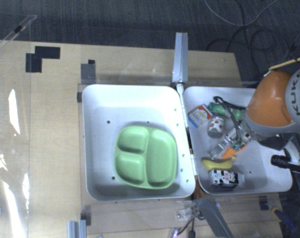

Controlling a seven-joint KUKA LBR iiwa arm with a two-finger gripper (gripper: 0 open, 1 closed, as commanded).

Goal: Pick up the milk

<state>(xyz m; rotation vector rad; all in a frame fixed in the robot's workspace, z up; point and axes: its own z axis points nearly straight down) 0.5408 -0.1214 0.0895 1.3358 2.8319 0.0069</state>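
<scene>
Right bin (269, 182) holds milk (199, 115); left bin (95, 133) a green plate (146, 156).

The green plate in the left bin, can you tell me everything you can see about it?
The green plate is pale lime green with a smooth, plastic-like look and rounded corners. It is split into three compartments: two smaller ones on its left side and one long one on its right, all with nothing in them. It lies flat, right way up, on the floor of the left white bin, toward the near right part, turned a little askew. Only the bin floor touches it.
</scene>
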